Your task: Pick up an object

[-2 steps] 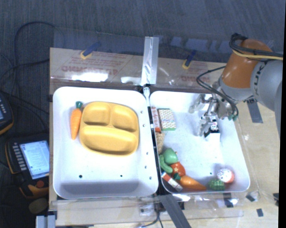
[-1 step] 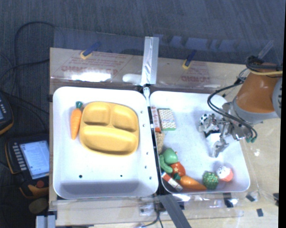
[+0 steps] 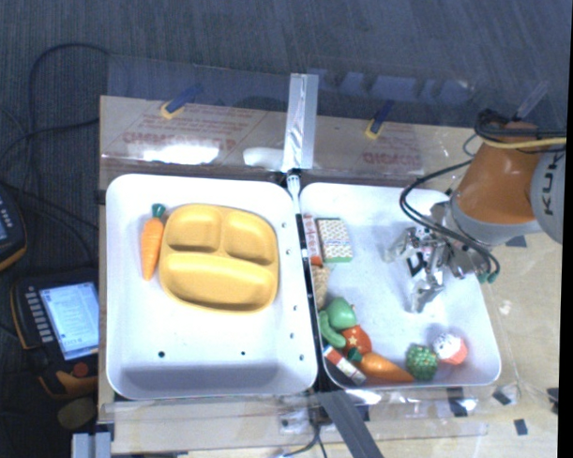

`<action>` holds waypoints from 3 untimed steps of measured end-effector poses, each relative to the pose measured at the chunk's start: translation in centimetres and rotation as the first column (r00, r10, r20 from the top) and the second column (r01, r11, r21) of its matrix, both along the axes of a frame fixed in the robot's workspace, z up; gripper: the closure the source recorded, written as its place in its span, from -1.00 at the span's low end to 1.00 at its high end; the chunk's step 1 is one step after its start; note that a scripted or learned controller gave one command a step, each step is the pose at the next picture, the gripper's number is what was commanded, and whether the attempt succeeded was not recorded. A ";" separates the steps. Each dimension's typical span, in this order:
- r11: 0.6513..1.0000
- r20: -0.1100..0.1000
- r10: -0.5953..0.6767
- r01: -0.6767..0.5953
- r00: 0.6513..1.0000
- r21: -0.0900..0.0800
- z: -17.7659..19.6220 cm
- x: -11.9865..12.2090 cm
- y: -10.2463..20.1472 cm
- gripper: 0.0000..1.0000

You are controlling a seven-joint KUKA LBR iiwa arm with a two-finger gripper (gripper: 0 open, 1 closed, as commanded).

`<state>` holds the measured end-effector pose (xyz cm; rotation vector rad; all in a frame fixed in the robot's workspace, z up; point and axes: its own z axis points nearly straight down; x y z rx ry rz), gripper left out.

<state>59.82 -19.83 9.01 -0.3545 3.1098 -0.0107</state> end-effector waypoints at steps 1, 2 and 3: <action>1.000 -0.001 -0.002 0.002 1.000 0.000 0.1 -5.3 -2.7 -1.00; 0.994 0.000 0.111 -0.111 0.994 -0.001 0.0 1.1 -2.6 -1.00; 0.989 0.000 0.146 -0.146 0.989 -0.001 0.0 0.0 -2.5 -1.00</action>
